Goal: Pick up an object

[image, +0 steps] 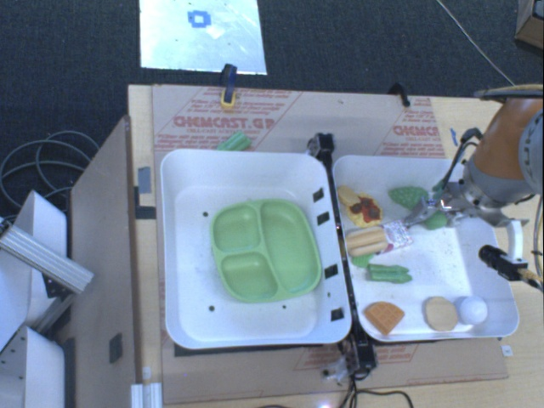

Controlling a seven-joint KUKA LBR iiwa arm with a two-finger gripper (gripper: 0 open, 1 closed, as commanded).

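Two white bins sit on the tabletop; the end effector (pixel 425 212) hangs low in the right bin (pixel 493 317), near a green toy (pixel 409 197) and a wrapped packet (pixel 396 234). Its grip is unreadable. Best to settle squarely over one item, clear of neighbours.

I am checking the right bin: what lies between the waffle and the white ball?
In the camera view, a round tan cookie lies between the waffle and the white ball.

table (pixel 280 113) lying under printed sheeting | two white bins sitting side by side on it: left bin (pixel 183 253), right bin (pixel 489 253) | yellow clamp (pixel 228 87) gripping far edge
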